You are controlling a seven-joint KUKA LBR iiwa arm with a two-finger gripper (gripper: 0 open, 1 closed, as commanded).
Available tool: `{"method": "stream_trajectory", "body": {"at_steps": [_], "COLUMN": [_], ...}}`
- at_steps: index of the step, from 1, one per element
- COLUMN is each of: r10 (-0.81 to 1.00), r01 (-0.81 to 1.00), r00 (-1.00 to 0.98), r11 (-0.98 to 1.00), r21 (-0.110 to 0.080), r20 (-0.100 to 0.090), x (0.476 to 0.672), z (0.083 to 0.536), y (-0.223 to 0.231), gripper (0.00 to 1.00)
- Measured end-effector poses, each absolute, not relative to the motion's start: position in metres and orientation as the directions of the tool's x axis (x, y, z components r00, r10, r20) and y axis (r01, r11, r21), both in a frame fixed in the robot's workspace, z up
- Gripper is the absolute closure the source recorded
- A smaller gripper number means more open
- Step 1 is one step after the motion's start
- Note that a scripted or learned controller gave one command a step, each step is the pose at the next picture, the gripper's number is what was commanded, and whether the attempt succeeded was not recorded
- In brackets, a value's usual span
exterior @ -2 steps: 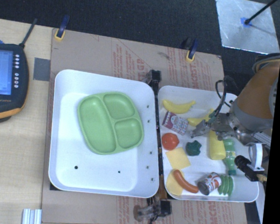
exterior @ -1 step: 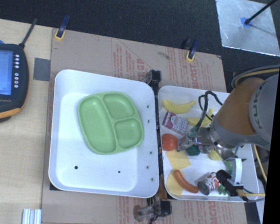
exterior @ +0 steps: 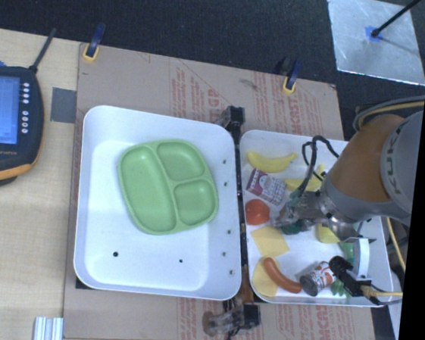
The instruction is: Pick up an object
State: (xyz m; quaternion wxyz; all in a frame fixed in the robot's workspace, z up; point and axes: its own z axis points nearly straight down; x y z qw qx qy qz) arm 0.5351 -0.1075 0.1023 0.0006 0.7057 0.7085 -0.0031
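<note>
While gripper [exterior: 295, 217] hovers | right bin [exterior: 349, 304] (toy food): banana [exterior: 269, 161], tomato [exterior: 256, 212]

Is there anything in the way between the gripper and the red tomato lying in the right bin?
Nothing visible stands between them. The gripper hangs low over the right white bin, and the round red tomato lies just to its left in the view, with bare bin floor between.

A wooden bench [exterior: 14, 242] carries a clamped cardboard sheet [exterior: 176, 85] bearing two white bins [exterior: 92, 190] side by side; an orange-edged screen pendant [exterior: 0, 130] rests at its left edge
</note>
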Motion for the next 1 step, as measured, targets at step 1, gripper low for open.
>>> {"method": "stream_trajectory", "body": {"at_steps": [1], "r10": [1.0], "r01": [1.0], "r00": [-0.005], "r11": [0.005], "r21": [-0.002], "r20": [0.002], "x": [0.5737], "z": [0.1922], "y": [-0.0105], "gripper": [1.0]}}
